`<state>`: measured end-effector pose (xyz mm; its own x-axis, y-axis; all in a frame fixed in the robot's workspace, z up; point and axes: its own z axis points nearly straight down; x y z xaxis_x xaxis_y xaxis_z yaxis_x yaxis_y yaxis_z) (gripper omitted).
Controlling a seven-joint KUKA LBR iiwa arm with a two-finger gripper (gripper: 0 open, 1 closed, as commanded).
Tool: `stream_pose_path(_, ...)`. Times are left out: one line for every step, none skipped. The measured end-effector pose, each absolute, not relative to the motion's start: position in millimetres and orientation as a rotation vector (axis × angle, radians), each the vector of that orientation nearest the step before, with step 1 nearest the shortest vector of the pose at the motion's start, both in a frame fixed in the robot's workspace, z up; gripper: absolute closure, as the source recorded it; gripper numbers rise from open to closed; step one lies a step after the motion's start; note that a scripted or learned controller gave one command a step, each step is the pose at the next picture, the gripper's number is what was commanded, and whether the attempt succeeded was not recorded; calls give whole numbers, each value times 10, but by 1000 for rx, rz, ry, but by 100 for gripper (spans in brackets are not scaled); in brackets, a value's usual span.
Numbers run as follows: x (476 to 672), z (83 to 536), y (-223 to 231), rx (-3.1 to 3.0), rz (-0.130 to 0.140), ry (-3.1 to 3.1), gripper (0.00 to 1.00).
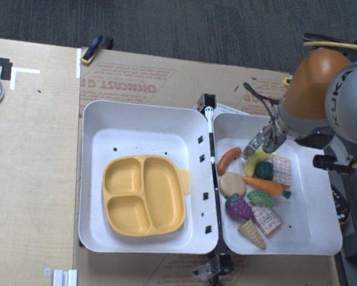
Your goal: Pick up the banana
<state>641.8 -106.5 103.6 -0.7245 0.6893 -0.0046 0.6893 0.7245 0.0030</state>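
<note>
Banana [256, 161] is lying in the right bin [313, 215], upper part of the toy pile, w/ only a short yellow stretch showing. Its long axis is hard to read, maybe running up-right to down-left. Sausage [229, 159] is sitting just left of it, dark green veg [264, 170] just right, carrot [263, 185] below. Gripper [260, 146] is hanging directly over the banana's upper end, reaching in from the right; can't tell whether it's spread or pinched, nor whether it's gripping. Yellow tray [143, 195] is sitting well apart in the left bin [95, 162].

1. A robotics lab: a flat brown cardboard sheet [134, 78] covers the pale wooden bench [18, 174].
2. Dark grey carpet [178, 16] lies beyond the cardboard.
3. Black tape marks [0, 65] sit left of it.
</note>
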Motion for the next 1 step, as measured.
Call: stream_pose_path(5956, 927, -997, 708, 1, 3060, 100)
